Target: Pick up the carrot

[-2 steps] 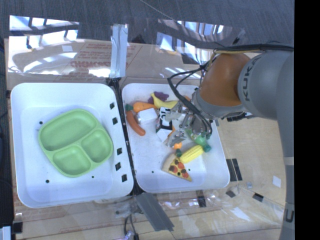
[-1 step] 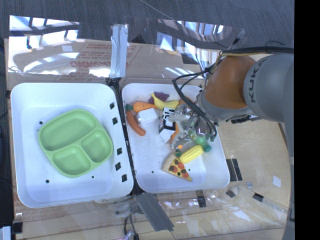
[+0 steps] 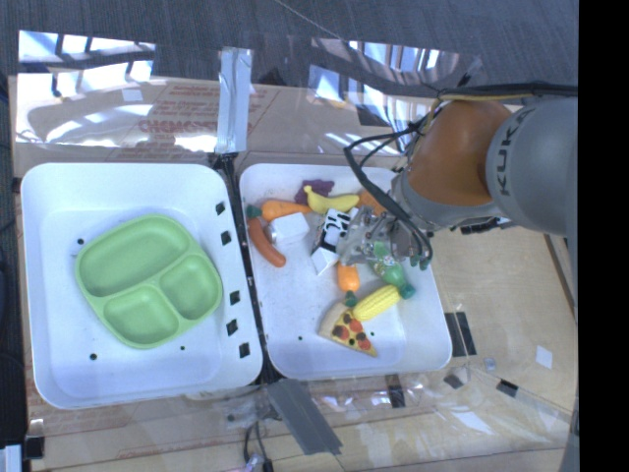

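Right bin [image 3: 295, 357] holds the toy food; left bin [image 3: 39, 264] holds a green divided plate [image 3: 147, 278]. Landmark for positions: the pizza slice [image 3: 349, 329], lying near the front edge of the right bin.

Carrot [image 3: 283, 207]: orange with a green tip, lying flat near the far wall of the right bin, well behind the pizza slice and off toward the divider between the bins. Just in front of it lies a sausage [image 3: 265, 242], reddish, slanted. A banana [image 3: 329, 202] sits behind the pizza slice near the far wall, beside a dark purple piece I cannot identify. Corn cob [image 3: 378, 301] is just beside the pizza slice, on its arm side.

Gripper [image 3: 378, 244] hangs low over the right bin, behind the corn and pizza slice, well apart from the carrot. A small orange item [image 3: 347, 277] lies just beneath it. State of the jaws: cannot tell from here, cabling and clutter mask them.

Progress, as judged: carrot not yet grasped, resting in the bin. Remaining: travel across toward the divider, descend, grip, lift.
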`<act>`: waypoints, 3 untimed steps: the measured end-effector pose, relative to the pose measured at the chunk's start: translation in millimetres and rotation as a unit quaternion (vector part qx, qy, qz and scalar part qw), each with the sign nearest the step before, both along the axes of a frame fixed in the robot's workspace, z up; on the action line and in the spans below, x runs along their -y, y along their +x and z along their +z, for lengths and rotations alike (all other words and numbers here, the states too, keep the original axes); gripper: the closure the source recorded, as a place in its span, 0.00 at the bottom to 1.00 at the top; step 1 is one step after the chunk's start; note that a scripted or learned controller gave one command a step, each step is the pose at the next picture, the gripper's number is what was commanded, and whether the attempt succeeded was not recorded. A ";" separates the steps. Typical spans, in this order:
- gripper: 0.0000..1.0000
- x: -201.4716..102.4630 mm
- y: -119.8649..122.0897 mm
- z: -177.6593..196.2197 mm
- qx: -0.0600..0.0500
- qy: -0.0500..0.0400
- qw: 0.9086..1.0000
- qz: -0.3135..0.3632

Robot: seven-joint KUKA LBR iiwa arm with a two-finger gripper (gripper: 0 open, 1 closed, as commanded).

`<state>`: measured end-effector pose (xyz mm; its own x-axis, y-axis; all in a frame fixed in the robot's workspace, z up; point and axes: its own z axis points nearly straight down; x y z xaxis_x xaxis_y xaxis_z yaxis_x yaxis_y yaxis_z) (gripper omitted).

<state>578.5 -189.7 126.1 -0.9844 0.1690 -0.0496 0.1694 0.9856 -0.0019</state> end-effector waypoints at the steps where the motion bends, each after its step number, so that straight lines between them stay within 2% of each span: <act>1: 1.00 1.9 -80.3 -25.3 -0.014 -0.003 0.989 0.149; 2: 1.00 -12.0 -29.0 55.5 -0.020 0.001 0.993 0.119; 3: 0.00 -12.1 -30.7 52.5 -0.023 0.002 0.993 0.119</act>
<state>547.8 -177.6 178.6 -0.9977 -0.0683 -0.0029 -0.0683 0.9977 -0.0010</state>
